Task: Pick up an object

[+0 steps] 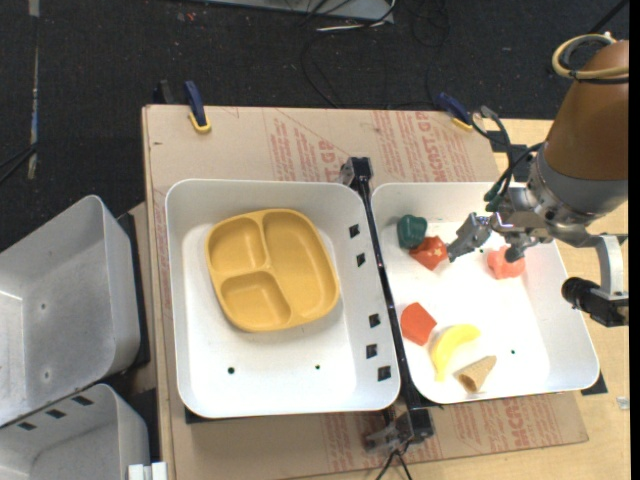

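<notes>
From above, the brown cardboard sheet (260, 153) under the bins has red printed letters on it, but they are turned around and too broken up to read. Two blue clamps (198, 113) hold its far edge.

The left bin (200, 368) holds a yellow plate (272, 268) with three sections. It sits a bit turned in the bin.

The right bin (560, 358) holds small toy things. A yellow banana (452, 346) lies near the front, its long side running from front-left up to back-right. Just beside it is a tan cone (478, 372), its tip toward the front. An orange-red block (418, 322) lies left of the banana. Farther back are a dark green piece (411, 230) and a red piece (430, 254), touching.

The gripper (491, 240) hangs over the back of the right bin with its two fingers spread apart. One finger tip is next to the red piece, and the other is at a pink-red block (504, 265). Nothing is between them.
</notes>
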